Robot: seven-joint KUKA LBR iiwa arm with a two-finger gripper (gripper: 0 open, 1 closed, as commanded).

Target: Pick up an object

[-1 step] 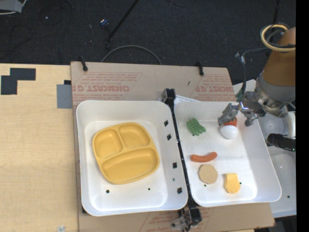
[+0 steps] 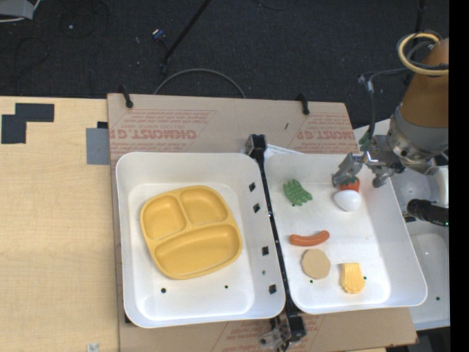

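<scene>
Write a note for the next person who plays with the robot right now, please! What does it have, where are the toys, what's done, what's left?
Gripper: low over the right bin, right above the white egg-like toy; can't tell if its fingers have closed.
Right bin toys: green leafy piece, sausage, round tan cookie, yellow piece.
Left bin: yellow divided plate.
Done: arm has reached the white toy.
Left: grab it and lift; nothing is clearly lifted yet.

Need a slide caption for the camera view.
Gripper hovering by a white egg in the right bin; yellow tray in the left.
</scene>
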